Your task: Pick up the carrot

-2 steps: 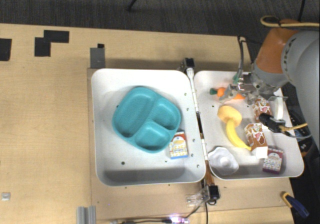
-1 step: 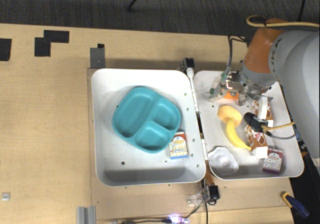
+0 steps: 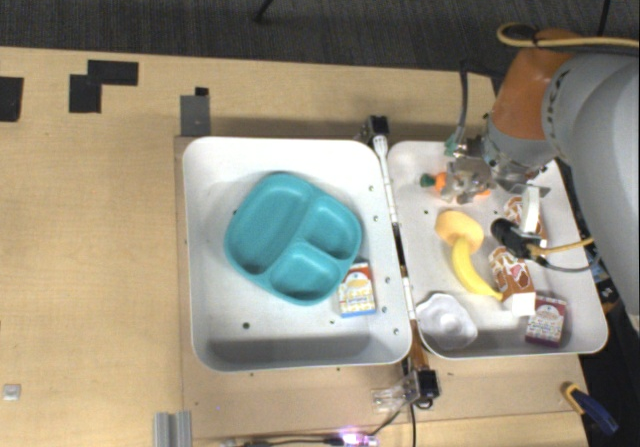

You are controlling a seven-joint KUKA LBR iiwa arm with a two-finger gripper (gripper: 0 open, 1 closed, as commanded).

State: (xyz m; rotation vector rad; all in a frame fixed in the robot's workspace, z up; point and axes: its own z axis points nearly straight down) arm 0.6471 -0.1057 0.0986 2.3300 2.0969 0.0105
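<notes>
We see the arm (image 3: 560, 95) bent down over the right bin (image 3: 590, 335), its gripper (image 3: 465, 183) at the carrot (image 3: 436, 179); its grasp we cannot tell.

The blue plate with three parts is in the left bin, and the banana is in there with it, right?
Not quite. The blue plate is in the left bin, but the banana lies in the right bin, near the gripper. The camera view shows it.

The gripper (image 3: 466, 178) hides most of what seems the carrot (image 3: 437, 179)
</notes>
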